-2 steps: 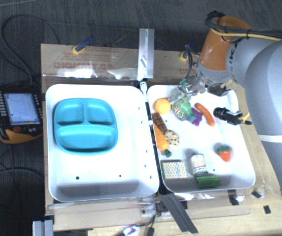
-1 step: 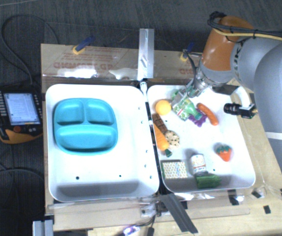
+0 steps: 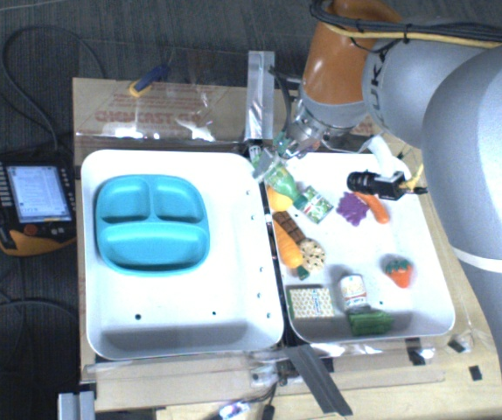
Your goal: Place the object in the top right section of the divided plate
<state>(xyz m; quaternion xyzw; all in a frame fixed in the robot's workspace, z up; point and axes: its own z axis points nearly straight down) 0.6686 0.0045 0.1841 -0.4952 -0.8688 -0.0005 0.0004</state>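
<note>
The gripper [image 3: 279, 153] hangs over the top-left corner of the right bin [image 3: 426, 234], at the wall between the two bins; whether it is spread or closed I cannot tell; a green packet [image 3: 281, 182] lies just below it in that bin, beside a carrot [image 3: 288, 248], a chocolate bar [image 3: 288, 227], purple grapes [image 3: 352, 207] and a strawberry [image 3: 399, 271]; the blue plate [image 3: 152, 221] sits in the left bin [image 3: 181, 322], its top right section holding nothing
</note>
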